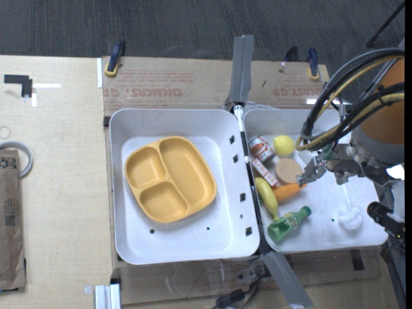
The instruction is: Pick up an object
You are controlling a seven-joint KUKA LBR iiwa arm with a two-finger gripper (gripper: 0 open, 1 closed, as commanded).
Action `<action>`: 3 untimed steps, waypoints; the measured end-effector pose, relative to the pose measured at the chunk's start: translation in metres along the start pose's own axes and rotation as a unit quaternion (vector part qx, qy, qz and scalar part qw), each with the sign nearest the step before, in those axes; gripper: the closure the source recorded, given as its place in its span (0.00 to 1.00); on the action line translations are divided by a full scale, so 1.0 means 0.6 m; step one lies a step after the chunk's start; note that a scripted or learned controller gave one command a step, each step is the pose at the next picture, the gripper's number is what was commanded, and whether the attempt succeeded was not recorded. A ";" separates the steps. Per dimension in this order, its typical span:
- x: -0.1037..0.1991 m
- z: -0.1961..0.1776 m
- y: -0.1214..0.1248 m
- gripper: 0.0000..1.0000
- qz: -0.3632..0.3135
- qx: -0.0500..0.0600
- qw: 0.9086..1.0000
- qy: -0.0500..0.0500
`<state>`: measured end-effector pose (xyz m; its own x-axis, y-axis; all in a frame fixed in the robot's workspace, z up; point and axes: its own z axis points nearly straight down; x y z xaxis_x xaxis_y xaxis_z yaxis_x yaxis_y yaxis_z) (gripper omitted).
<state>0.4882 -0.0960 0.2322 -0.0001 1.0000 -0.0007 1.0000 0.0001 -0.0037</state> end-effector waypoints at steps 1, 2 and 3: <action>0.050 0.070 0.003 0.00 0.020 0.000 1.000 0.000; -0.053 0.179 0.089 0.00 0.026 -0.001 1.000 0.000; -0.010 0.217 0.044 0.00 -0.085 -0.015 0.996 -0.008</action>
<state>0.5143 -0.1023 0.1018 -0.1694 0.9854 -0.0188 0.9852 0.1698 0.0247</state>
